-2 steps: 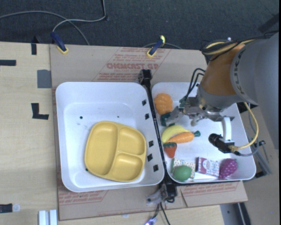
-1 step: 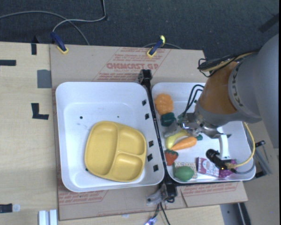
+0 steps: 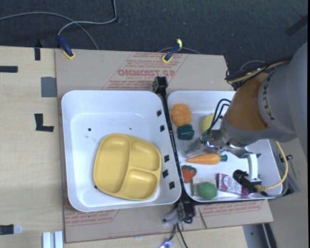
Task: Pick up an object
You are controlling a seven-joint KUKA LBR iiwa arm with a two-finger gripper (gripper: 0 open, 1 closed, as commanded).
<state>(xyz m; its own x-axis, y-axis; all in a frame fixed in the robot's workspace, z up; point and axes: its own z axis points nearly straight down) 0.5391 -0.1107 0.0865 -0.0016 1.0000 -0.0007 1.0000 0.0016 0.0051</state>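
Note:
My gripper is low in the right bin, pointing left, and looks open with nothing between its fingers. It hovers just above an orange carrot that lies flat. A dark green object and an orange fruit sit up and left of it. A yellow fruit is partly hidden behind the wrist. Nearer the front edge are a small red item, a green lime and a pink and white carton.
The left bin holds a yellow divided plate. A black divider runs between the bins. The grey arm with its orange band covers the right bin's far right side. Cables trail at the bench's back.

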